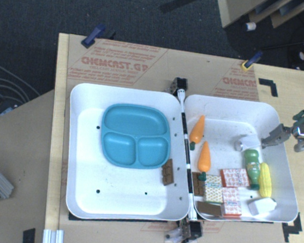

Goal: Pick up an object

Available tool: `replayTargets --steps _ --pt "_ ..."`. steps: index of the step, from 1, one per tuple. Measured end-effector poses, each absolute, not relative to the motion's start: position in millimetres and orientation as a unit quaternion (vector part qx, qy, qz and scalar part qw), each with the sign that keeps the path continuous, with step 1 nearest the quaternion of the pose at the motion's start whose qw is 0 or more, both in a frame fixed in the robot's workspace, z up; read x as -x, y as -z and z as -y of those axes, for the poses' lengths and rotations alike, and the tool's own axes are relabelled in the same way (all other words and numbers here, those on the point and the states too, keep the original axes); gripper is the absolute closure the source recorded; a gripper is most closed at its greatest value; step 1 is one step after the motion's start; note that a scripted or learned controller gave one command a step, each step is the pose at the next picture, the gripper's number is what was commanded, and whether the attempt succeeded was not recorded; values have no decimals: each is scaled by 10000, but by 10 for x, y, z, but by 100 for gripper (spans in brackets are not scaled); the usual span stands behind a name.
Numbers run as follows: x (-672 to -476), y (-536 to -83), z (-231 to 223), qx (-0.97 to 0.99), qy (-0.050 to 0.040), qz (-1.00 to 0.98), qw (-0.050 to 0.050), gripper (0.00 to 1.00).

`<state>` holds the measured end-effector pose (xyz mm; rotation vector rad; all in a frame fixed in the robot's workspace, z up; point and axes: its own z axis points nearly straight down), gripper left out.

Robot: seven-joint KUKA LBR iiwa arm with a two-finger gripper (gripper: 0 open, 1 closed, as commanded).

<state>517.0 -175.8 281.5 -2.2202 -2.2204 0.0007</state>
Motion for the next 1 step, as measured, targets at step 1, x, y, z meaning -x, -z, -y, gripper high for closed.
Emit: replayTargets --steps 1 --pt "-5237 -1431 1706 7072 -6 7070 13 0"
